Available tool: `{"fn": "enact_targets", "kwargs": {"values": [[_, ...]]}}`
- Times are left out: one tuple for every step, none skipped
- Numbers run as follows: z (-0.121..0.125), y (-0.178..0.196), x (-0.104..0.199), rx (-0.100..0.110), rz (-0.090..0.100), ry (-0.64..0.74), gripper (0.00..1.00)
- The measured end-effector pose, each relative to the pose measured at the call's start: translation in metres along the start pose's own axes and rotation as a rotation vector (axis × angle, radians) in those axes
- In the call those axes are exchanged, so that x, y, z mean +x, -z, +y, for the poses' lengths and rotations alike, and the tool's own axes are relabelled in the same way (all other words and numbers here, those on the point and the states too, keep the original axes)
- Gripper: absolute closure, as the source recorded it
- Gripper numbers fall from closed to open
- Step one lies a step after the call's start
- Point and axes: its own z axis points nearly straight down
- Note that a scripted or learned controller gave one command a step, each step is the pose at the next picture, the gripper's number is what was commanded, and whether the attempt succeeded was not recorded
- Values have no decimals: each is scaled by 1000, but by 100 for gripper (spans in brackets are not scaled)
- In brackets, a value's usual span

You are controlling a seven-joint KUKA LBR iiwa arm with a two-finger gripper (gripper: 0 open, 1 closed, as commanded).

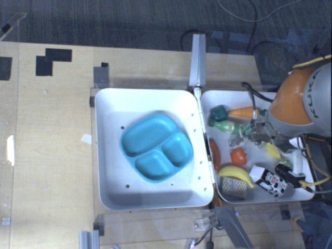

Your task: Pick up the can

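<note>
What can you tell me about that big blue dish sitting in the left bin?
The blue dish looks like smooth plastic, a rounded tray split into three compartments: one large, two smaller. It lies flat, right side up and turned at a slant, near the middle of the left white bin, resting on the bin's floor. Nothing lies in it.

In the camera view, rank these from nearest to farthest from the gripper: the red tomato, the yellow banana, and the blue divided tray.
Measured from the gripper in the right bin:
1. Red tomato, just below and slightly left of it, same bin.
2. Yellow banana, farther down toward the right bin's near edge.
3. Blue divided tray, across the divider in the left bin.
</note>
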Motion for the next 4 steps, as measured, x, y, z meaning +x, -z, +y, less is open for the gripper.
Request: {"fn": "enact_targets", "kwargs": {"values": [[2, 12, 1, -4, 2, 0, 100], [23, 92, 0, 9, 2, 11, 100], [9, 95, 59, 13, 2, -231, 100], [9, 95, 59, 13, 2, -230, 0]]}}
